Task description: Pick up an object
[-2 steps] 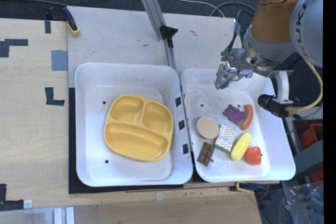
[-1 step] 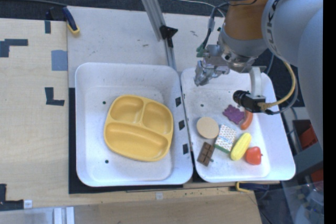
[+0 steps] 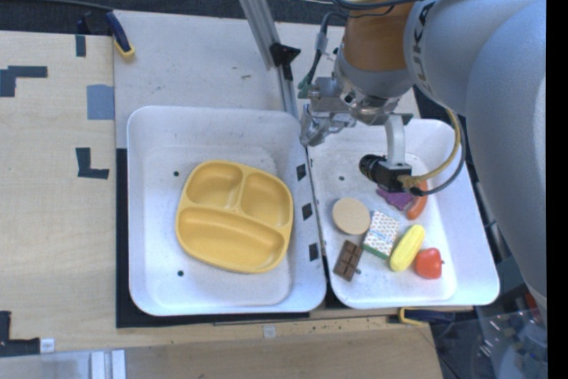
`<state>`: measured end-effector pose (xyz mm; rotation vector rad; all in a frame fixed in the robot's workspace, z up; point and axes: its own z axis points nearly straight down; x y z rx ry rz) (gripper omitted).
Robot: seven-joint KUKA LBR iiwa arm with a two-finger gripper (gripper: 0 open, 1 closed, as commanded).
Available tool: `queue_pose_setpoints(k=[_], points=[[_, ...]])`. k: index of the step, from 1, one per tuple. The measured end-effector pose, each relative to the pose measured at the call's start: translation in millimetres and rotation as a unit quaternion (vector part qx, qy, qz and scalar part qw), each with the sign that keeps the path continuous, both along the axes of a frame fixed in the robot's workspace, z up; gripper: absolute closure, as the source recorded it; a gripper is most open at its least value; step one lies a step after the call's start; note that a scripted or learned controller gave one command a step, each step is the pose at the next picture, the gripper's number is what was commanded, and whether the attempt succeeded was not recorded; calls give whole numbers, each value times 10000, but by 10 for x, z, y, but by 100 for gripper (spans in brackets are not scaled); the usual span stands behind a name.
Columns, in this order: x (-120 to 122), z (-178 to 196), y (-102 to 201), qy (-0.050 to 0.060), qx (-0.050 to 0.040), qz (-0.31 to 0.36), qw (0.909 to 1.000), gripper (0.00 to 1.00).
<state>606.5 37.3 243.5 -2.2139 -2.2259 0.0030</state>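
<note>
- Nearest the camera, along the near side of the right bin [image 3: 475, 280], lay a cluster of small toy foods: a brown chocolate bar [image 3: 348, 260], a round tan disc [image 3: 351, 216], a white patterned packet [image 3: 383, 232], a yellow corn cob [image 3: 406, 247] and a red tomato [image 3: 429, 263].
- Just beyond the corn, a small orange piece [image 3: 415, 207] and a purple piece [image 3: 395, 197] lay close beside a black fitting on the arm's cabling.
- Any of these items could serve as the task's object; all rested on the bin floor, and none was lifted.
- Left bin [image 3: 142, 191] held a yellow divided plate [image 3: 235, 215], lying flat near its centre.
- Grey arm [image 3: 479, 40] reached in from the right, its orange band above the wrist, and carried the pincer [image 3: 312, 132] over the far left corner of the right bin, close to the wall shared by the two bins.
- Pincer position was well apart from the cluster, which lay nearer and further right.
- Whether the pincer was spread or pressed together could not be told, since its tip was small and partly masked by the wrist hardware; no object was visible at it.
- Judged progress: the pick had not been accomplished; approach to a chosen item, closure on it and lifting all remained.
- Light surface [image 3: 53, 191] extended to the left of the bins, marked with grey tape pieces.
</note>
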Motion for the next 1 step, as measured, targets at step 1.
queue_pose_setpoints(k=[1], points=[[11,-84,591,-3,3,9,10000,100]])
